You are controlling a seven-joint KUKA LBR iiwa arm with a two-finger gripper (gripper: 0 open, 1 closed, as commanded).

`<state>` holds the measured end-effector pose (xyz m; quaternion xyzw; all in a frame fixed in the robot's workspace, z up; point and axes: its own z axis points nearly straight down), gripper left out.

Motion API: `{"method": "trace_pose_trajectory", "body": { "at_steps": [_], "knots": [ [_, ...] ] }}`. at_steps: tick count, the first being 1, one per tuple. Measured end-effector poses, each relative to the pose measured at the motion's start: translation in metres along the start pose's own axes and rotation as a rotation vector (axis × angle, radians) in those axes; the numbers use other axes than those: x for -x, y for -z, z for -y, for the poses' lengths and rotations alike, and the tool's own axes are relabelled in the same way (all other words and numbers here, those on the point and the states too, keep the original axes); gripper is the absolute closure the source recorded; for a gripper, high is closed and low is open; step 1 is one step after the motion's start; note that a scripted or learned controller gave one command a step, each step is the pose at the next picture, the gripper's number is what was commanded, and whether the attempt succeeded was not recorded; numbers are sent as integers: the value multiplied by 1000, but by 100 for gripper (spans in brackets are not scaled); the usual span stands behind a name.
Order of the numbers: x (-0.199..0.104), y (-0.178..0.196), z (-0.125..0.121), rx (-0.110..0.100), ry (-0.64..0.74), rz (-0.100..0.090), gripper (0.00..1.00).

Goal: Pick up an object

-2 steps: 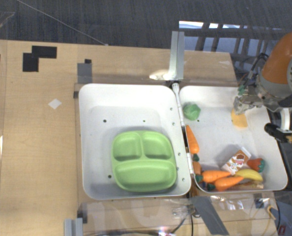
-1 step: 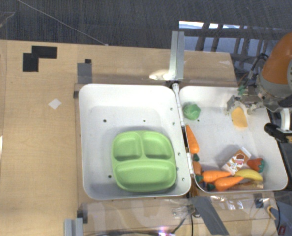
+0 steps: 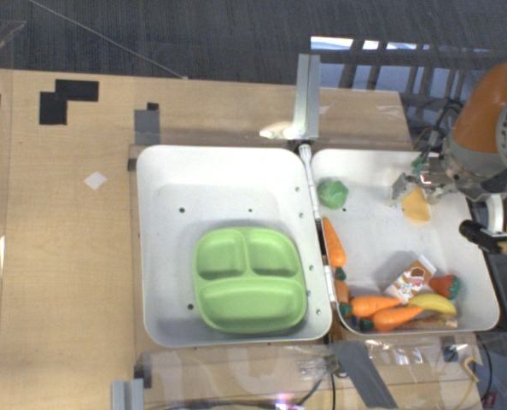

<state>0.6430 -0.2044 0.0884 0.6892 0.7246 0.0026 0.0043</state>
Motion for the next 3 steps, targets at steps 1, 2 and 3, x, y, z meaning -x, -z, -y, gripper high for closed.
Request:
{"method": "trace_pose_trajectory", "body": {
  "at_steps": [1,2,3],
  "knots": [
    [-2,13,-4,9,4,1,100],
    [-2,13,-4,9,4,1,0],
    [0,0,0,0,28,0,0]
  ]
}}
